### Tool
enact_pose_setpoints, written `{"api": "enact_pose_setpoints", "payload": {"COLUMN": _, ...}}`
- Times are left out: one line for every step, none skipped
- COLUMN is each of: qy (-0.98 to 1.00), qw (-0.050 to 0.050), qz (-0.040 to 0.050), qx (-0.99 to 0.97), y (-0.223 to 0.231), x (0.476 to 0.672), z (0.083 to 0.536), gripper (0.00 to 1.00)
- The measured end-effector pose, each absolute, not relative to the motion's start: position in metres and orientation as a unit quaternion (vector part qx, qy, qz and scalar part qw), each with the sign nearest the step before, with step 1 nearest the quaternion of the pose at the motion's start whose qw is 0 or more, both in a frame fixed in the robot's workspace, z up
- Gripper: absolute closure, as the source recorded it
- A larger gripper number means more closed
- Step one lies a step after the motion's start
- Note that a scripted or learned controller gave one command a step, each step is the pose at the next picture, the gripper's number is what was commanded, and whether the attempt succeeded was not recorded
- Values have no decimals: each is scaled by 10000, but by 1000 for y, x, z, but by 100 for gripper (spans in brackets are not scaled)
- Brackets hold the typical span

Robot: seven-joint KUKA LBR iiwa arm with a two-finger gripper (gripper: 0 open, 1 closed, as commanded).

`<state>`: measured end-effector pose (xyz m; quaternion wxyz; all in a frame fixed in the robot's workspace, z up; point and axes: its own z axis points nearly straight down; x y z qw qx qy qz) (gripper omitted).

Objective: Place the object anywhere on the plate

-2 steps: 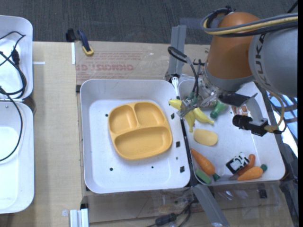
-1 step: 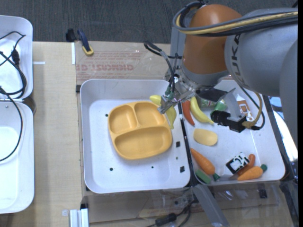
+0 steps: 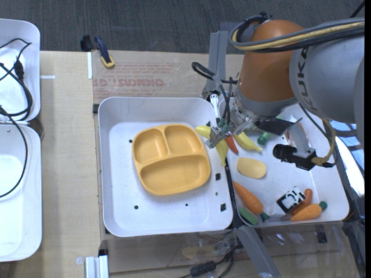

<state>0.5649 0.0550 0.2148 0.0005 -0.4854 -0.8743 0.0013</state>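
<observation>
- From my remote seat I see two white bins on the counter (image 3: 64,74): the left bin (image 3: 116,213) and the right bin (image 3: 336,184).
- The left bin holds one yellow three-compartment plate (image 3: 171,158); nothing lies in its compartments.
- The gripper (image 3: 220,136) hangs over the wall between the bins, just right of the plate's upper right corner.
- A small orange carrot (image 3: 232,144) sits at the fingers, tilted, but I cannot tell whether they are clenched on it.
- In the right bin I count one banana (image 3: 248,142), one pale yellow slice (image 3: 251,167), two more carrots (image 3: 248,196) (image 3: 306,212) and one black-and-white toy (image 3: 291,200).
</observation>
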Motion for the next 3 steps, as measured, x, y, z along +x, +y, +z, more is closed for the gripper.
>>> {"api": "enact_pose_setpoints", "payload": {"qy": -8681, "qw": -5, "qz": 6, "qx": -4964, "y": 44, "x": 555, "z": 255, "gripper": 100}}
{"api": "enact_pose_setpoints", "payload": {"qy": -8985, "qw": -8, "qz": 4, "qx": -4390, "y": 91, "x": 545, "z": 302, "gripper": 100}}
{"api": "enact_pose_setpoints", "payload": {"qy": -9172, "qw": 5, "qz": 11, "qx": -3985, "y": 42, "x": 551, "z": 248, "gripper": 100}}
